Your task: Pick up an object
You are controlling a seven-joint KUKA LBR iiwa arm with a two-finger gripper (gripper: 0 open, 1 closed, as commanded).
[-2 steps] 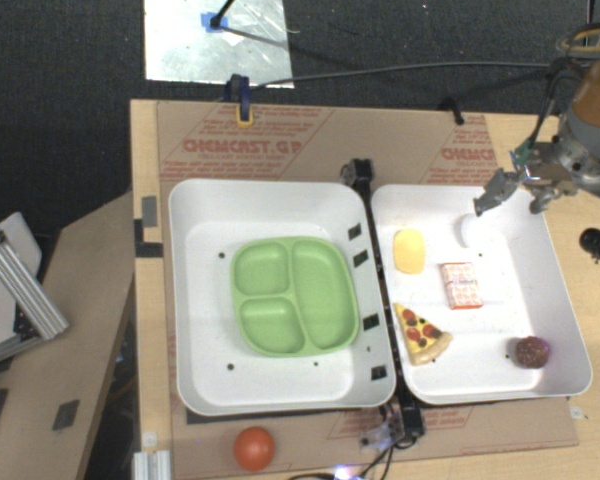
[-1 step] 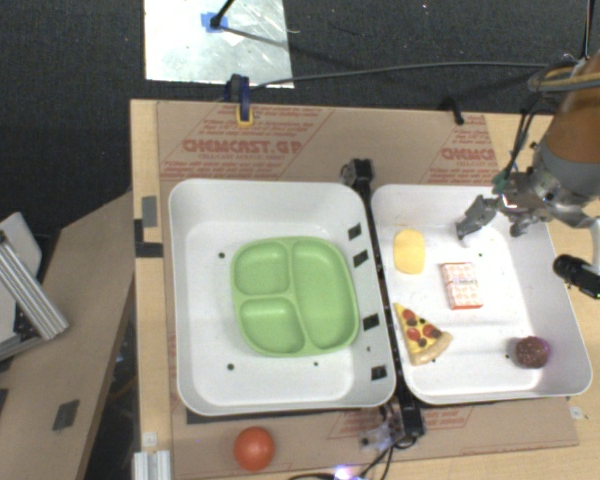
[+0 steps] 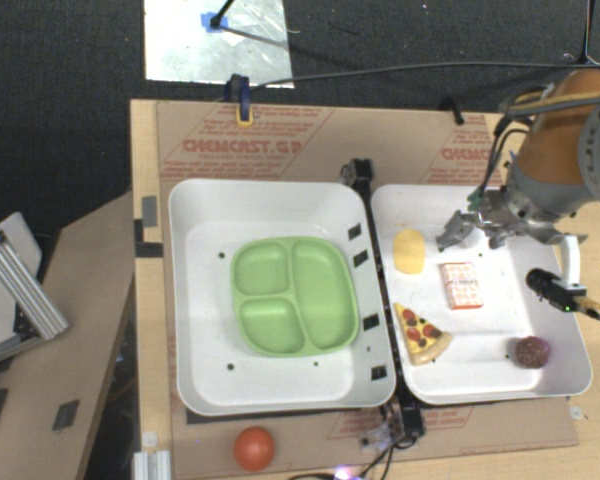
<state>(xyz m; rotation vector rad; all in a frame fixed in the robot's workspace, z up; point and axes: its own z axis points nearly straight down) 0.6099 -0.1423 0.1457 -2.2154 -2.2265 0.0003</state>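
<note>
Over the right bin, the gripper sits near the far wall with its 2 fingers spread apart and nothing between them. Bin contents: yellow block, small red-and-white box, pizza-slice toy, dark purple round item. Task names no specific object; the 2 nearest candidates are the yellow block and the box. Yellow block lies just beside the gripper, toward the left bin and slightly nearer the camera; its long axis runs far-to-near. Box lies nearer the camera from the fingertips, long axis also roughly far-to-near. Judgement: the block is the shorter reach, needing a short shift toward the bin divider, then descent. Left bin carries a green divided tray, well apart.
</note>
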